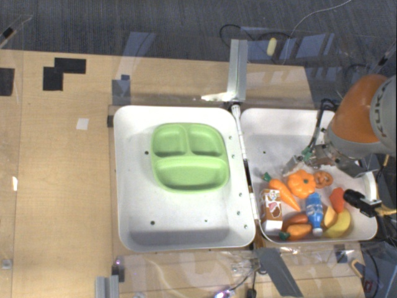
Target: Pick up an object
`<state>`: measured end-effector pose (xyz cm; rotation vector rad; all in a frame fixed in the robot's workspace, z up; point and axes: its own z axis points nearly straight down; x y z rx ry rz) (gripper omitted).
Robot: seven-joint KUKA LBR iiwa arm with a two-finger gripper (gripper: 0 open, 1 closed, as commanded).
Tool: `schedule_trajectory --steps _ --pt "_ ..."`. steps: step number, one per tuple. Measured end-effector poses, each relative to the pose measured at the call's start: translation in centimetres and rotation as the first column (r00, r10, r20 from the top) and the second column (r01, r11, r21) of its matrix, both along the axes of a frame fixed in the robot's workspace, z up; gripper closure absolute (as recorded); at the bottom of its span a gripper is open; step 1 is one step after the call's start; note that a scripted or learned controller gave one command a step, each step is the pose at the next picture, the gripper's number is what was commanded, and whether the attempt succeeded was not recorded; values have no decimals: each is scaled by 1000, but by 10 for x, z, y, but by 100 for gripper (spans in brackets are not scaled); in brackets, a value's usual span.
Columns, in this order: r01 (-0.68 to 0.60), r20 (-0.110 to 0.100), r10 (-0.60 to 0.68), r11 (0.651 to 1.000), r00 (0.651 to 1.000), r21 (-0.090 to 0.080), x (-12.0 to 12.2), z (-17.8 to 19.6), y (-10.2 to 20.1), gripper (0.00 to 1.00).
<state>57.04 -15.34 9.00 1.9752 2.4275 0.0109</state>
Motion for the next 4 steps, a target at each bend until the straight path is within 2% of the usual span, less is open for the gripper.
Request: schedule_trajectory --steps 1,2,3,4 --pt "26 0 -26 1000 1000 2 -44 1 49 0" --pt "25 6 -25 1000 1000 2 -42 12 50 100" --pt "21 -7 -21 1000 1000 2 24 96 89 100" --pt "7 -8 -7 1000 1000 2 43 96 107 100"
